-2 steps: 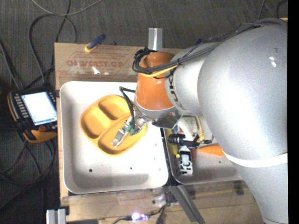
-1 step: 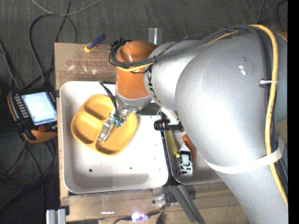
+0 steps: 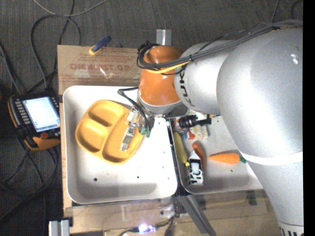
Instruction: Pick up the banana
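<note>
The banana (image 3: pixel 180 149) is a long, dull yellow shape lying along the left wall of the right bin (image 3: pixel 231 183), partly under the arm. My gripper (image 3: pixel 132 132) is in the left bin (image 3: pixel 147 181), over the right compartment of a yellow divided plate (image 3: pixel 101 127). That puts it about a hand's width left of the banana, across the wall between the bins. The orange wrist band (image 3: pixel 157 80) and the grey arm hide the back of both bins.
In the right bin an orange carrot (image 3: pixel 224 158) lies to the right of the banana, with a red item (image 3: pixel 198 148) and a black-and-white object (image 3: pixel 195 172) between them. A handheld screen (image 3: pixel 39 113) sits off the bench at the left, and cardboard (image 3: pixel 93 70) lies behind the left bin.
</note>
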Available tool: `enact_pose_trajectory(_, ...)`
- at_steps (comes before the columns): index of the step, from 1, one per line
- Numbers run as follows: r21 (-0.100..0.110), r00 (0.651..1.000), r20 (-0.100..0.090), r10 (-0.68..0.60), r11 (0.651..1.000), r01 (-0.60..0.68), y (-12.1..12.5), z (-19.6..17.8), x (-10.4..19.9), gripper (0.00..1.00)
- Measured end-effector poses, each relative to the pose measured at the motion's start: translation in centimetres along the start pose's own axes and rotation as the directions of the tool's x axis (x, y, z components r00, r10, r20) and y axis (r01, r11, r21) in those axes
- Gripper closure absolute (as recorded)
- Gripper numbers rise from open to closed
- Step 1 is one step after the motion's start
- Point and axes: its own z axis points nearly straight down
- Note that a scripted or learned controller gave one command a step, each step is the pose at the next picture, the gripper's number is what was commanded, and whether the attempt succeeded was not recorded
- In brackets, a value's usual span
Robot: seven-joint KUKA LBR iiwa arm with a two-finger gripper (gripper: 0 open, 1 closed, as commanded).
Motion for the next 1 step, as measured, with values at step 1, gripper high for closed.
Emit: enact_pose_trajectory(1, -0.002, 1.0, 0.009, 0.003, 1.0, -0.003, 0.01, -1.03, -0.31, 1.0)
